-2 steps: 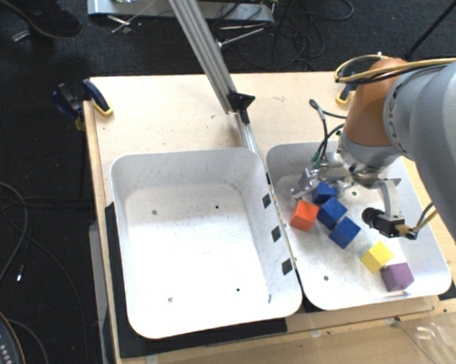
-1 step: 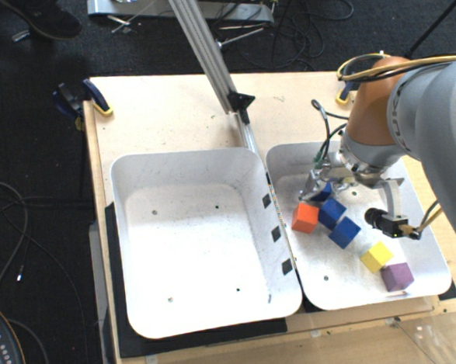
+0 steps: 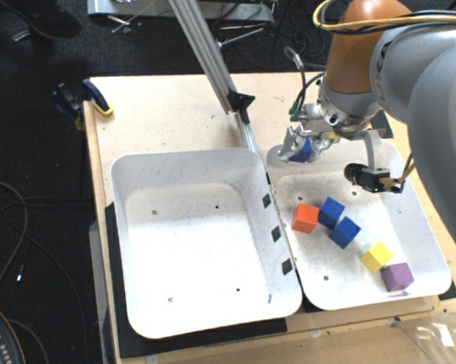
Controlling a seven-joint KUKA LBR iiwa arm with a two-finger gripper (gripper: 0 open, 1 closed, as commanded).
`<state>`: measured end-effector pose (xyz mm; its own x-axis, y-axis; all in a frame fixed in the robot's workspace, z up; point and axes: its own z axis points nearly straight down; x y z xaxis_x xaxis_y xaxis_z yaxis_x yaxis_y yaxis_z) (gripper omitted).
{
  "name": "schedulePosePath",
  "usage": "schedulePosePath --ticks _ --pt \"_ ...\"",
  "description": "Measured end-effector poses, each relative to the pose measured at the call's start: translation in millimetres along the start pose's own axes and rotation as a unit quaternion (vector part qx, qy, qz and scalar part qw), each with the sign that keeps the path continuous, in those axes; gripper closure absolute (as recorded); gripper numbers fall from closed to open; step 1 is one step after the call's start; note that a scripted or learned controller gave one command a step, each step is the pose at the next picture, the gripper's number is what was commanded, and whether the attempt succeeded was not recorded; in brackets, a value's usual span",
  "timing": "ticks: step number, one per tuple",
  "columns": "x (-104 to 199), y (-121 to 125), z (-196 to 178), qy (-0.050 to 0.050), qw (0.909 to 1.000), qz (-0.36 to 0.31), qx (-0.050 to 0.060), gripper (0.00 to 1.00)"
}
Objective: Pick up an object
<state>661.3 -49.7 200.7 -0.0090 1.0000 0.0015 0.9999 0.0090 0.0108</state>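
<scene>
My gripper [image 3: 299, 149] hangs over the far left corner of the right bin [image 3: 418, 226], raised above its floor. A small blue block [image 3: 303, 148] shows between the silver fingers, and the gripper is shut on it. On the bin floor below lie an orange block [image 3: 304, 218], two blue blocks [image 3: 331, 210] [image 3: 344, 232] touching each other, a yellow block [image 3: 376, 256] and a purple block [image 3: 396, 276].
The left bin [image 3: 193, 242] sits beside the right one, their rims meeting in the middle. A slanted metal rail [image 3: 207, 54] runs down to the bins' far shared corner. A blue and yellow clamp [image 3: 90, 97] lies at the bench's far left.
</scene>
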Motion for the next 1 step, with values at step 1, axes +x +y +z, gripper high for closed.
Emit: schedulePosePath --ticks 1 --pt "74.8 -10.6 6.1 0.001 1.0000 0.000 0.007 1.00"
